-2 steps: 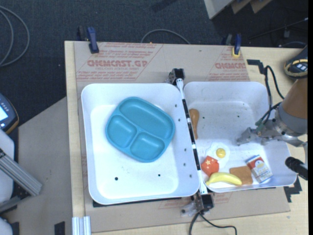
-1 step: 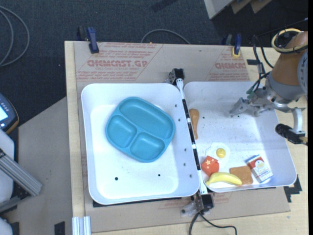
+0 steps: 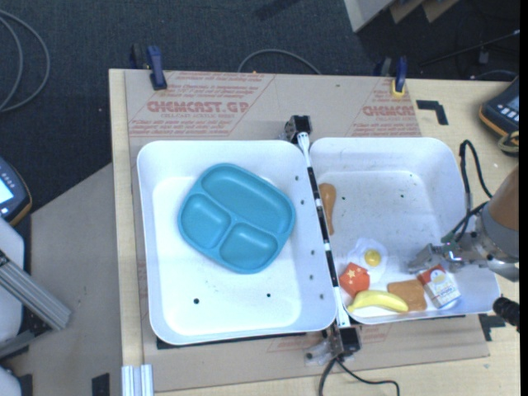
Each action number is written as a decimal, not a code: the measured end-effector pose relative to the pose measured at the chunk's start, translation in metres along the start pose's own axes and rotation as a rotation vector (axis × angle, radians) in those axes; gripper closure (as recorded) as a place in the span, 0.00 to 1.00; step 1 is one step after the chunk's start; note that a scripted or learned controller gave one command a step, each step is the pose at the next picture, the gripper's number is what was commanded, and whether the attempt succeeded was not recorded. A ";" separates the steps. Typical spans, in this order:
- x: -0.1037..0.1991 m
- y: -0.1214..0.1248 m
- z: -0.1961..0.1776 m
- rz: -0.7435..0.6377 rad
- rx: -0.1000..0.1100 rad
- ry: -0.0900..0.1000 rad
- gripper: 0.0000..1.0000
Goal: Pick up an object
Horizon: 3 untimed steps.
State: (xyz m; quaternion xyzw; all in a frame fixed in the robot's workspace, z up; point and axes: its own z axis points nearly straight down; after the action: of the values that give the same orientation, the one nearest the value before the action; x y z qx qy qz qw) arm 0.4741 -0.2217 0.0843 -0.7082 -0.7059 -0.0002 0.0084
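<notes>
So the gripper [image 3: 431, 258] is down in the right bin [image 3: 388, 151], coming in from 3 o'clock, low near the bin's 5 o'clock corner. I honestly can't tell whether the fingers are spread or clenched; the metal bits there are too small and blurry, and nothing is visibly between them.

The closest pickable thing is a small red-and-white packet [image 3: 440, 287], sitting just at 5 o'clock from the gripper, basically under the wrist. Next to it at 9 o'clock is a brown toast slice [image 3: 406, 292], then a banana [image 3: 379, 301] lying with its long axis running 9-to-3 along the front wall. A tomato [image 3: 355, 278] and a fried egg [image 3: 371, 257] sit a bit further toward 9 o'clock, and an orange-brown thing [image 3: 327, 196] is by the divider.

The left bin [image 3: 157, 246] has a blue divided plate [image 3: 238, 218], well apart from the arm.

My guess: the packet is the target, so it needs a short shift toward 5 o'clock.
</notes>
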 end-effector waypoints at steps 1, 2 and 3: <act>0.000 0.005 -0.010 -0.003 -0.011 -0.009 1.00; 0.042 0.085 -0.071 -0.013 -0.024 -0.014 1.00; 0.113 0.165 -0.094 -0.014 -0.021 -0.012 1.00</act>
State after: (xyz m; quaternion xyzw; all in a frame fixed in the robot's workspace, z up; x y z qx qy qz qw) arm 0.6403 -0.1107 0.1773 -0.7035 -0.7107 -0.0036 -0.0032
